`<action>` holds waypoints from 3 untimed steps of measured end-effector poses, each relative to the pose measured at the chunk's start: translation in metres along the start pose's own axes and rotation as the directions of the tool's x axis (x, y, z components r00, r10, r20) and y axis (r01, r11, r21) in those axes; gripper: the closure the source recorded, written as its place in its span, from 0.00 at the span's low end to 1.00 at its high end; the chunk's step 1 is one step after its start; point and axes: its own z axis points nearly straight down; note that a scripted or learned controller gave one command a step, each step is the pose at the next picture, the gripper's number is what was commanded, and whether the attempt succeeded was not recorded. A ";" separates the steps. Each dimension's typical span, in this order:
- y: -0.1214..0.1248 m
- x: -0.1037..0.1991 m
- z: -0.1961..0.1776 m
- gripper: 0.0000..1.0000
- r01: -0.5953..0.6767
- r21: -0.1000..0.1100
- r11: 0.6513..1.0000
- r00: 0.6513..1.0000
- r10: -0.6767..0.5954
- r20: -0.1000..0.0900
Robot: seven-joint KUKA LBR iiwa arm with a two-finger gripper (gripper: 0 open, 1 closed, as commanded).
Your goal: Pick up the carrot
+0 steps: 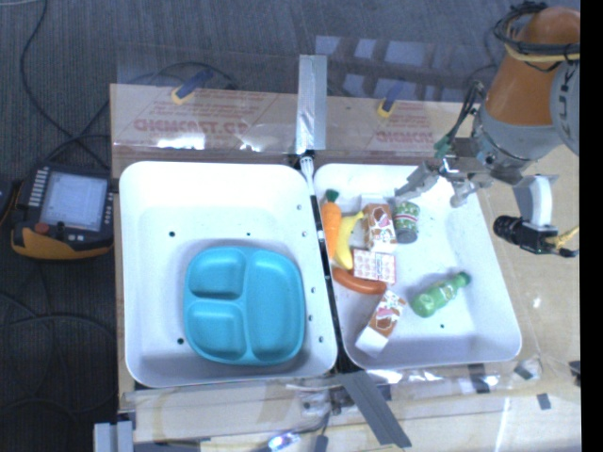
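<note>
Against the left wall of the right bin (490, 281), near the frame's centre, the carrot (332, 222) lies lengthwise, with a banana (345, 238) pressed beside it. Crowding probably pushed it there. At upper right, the gripper (435, 179) hangs above, spread and empty.
</note>
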 end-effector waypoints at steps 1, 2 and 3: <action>0.018 0.095 0.058 0.00 -0.037 0.000 0.999 0.999 0.037 0.001; -0.046 0.099 0.058 0.00 -0.057 0.001 0.998 0.998 0.057 0.002; 0.040 0.094 0.058 0.00 -0.036 0.000 0.999 0.999 0.036 0.001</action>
